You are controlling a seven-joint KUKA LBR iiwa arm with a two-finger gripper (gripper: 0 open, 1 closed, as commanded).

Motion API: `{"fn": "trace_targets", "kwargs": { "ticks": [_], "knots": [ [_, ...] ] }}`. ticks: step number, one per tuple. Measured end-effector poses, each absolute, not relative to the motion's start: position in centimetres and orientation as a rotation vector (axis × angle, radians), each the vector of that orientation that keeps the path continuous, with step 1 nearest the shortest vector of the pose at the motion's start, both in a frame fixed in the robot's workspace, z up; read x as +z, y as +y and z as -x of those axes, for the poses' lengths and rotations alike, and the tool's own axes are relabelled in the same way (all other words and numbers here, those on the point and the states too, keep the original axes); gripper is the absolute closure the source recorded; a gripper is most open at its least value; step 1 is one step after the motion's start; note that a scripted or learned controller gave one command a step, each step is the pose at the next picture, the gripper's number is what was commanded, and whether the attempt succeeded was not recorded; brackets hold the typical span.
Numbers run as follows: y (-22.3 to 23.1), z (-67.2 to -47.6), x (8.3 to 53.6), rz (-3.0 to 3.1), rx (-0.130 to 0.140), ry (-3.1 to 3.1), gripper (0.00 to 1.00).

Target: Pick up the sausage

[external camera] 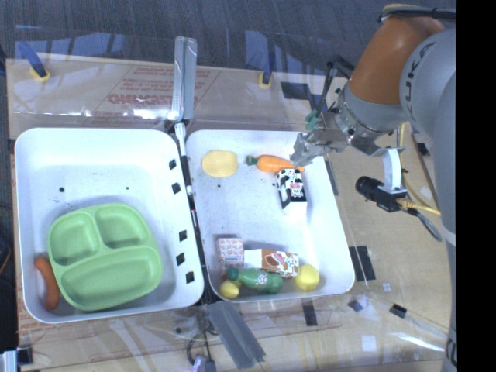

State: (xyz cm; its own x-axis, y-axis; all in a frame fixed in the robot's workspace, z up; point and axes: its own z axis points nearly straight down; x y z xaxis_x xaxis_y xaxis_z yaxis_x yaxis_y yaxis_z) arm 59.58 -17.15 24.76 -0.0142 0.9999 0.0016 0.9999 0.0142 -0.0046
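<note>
green tray (105, 256), orange carrot (273, 163), black-and-white carton (291, 187)

Sausage (46, 283) beside green tray (105, 256), left bin; gripper (304, 150) perhaps above carrot (273, 163).

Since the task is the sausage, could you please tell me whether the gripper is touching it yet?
Apart. The camera view shows the sausage at the left bin's lower left edge beside the green plate, while the gripper hangs over the right bin's far corner.

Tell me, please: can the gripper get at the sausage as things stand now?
Probably yes, but awkwardly. The sausage lies uncovered in the left bin, squeezed between its wall and the green tray. The gripper hangs over the right bin's far edge, so it must cross both bins.
</note>
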Motion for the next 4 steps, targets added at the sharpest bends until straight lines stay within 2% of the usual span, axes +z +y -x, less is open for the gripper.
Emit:
{"fn": "trace_targets", "kwargs": {
  "ticks": [1, 2, 3, 4],
  "knots": [
    [-11.5, -60.6, 13.5, 1.888, 0.003, -2.506, 1.0],
    [-11.6, -60.6, 13.6, 1.889, 0.003, -2.506, 0.0],
    [-14.3, -66.0, 9.9, 1.883, -0.009, -2.509, 0.0],
    [-14.3, -66.0, 9.9, 1.883, -0.009, -2.509, 0.0]
  ]
}}
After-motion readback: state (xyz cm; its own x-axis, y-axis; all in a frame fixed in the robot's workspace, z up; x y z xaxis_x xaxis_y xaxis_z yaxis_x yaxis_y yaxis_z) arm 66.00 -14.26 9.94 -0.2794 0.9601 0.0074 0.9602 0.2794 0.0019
